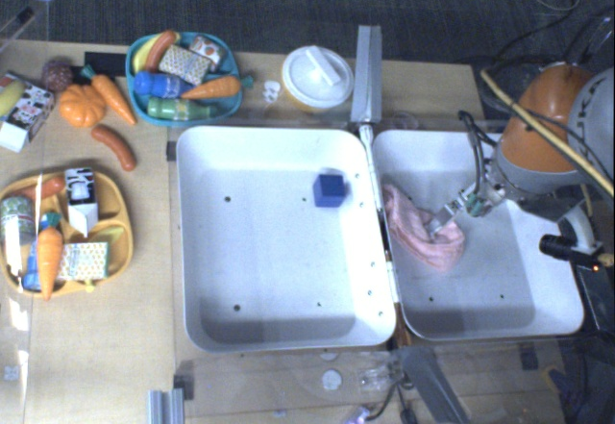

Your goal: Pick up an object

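You are looking down at two shallow white bins sitting side by side on the bench. Nearest you, the front of the left bin (279, 326) is lying bare, and the front of the right bin (480, 311) is lying bare as well.

Moving back into the right bin, a crumpled pink cloth (421, 228) is lying against its left wall, well inside the bin's left half. The gripper (446, 219) is reaching in from the right and sitting right at the cloth's upper right edge, its tip touching or nearly touching the fabric. You cannot tell from this slant whether its fingers are apart or together, nor whether any cloth is sitting between them. Behind it, the grey arm is rising toward the right, with its orange band (543, 119) showing above the wrist.

In the left bin, a small blue block (331, 189) is resting alone toward the back right, well apart from the cloth and on the other side of the wall between the bins.

Farther back, beyond the bins, a white lidded tub (318, 76) is standing on the bench, and a blue bowl (184, 76) of toy food is sitting to its left. At the far left, a yellow tray (65, 235) of toy food is lying beside the left bin, with a toy pumpkin (81, 105) beyond it.
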Robot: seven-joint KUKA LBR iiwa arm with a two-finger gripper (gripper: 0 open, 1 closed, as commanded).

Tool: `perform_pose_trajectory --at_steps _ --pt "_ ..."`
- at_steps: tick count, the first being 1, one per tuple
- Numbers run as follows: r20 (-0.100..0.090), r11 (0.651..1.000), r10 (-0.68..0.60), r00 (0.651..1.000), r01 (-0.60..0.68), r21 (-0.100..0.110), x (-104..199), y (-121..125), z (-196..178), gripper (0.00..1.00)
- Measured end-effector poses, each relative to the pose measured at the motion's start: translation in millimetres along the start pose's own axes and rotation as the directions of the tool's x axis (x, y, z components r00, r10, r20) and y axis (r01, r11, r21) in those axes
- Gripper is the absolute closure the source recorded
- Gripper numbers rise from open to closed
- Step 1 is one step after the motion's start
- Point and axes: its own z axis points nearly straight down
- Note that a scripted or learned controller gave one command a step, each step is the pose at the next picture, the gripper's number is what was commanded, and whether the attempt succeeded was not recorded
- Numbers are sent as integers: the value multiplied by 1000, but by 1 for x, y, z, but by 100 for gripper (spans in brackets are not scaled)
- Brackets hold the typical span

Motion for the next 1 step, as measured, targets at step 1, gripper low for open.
perform_pose_trajectory --at_steps 1 --pt "-4 1000 2 1000 -2 -1 1 2 -8 100"
